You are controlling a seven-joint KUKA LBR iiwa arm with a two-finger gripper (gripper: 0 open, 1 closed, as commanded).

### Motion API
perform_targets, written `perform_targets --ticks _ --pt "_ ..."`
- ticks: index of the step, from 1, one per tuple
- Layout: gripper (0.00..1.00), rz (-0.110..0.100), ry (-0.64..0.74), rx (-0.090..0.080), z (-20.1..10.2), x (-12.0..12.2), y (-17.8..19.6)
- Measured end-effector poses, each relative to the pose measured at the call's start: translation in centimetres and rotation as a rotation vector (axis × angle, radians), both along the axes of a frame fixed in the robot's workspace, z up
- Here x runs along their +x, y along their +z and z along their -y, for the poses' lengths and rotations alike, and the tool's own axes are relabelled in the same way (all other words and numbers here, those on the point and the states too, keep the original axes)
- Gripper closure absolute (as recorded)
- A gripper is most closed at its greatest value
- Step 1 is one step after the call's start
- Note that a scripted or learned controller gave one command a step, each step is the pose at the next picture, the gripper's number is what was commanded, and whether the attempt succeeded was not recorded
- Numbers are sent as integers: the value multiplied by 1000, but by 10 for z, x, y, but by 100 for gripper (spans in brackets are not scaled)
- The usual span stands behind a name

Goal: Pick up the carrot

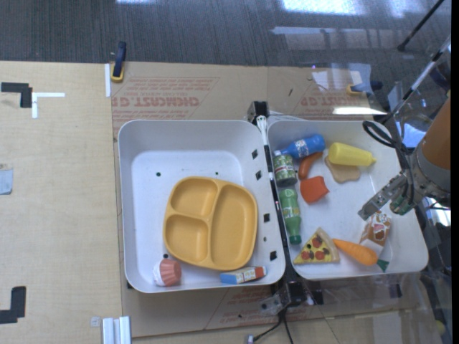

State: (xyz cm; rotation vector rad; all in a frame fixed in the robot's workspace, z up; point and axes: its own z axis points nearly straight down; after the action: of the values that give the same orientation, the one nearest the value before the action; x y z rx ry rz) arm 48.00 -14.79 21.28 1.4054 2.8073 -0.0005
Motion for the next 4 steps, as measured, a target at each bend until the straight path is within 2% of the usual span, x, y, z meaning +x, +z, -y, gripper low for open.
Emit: perform_targets --ticks 1,2,3,4 --pt "0 -1 407 1 -22 -1 -56" --pt "0 3 612 -2 -26 2 -114" --pt "0 18 1157 -17 -28 6 -112" --pt "0 17 1170 -20 41 12 -112"
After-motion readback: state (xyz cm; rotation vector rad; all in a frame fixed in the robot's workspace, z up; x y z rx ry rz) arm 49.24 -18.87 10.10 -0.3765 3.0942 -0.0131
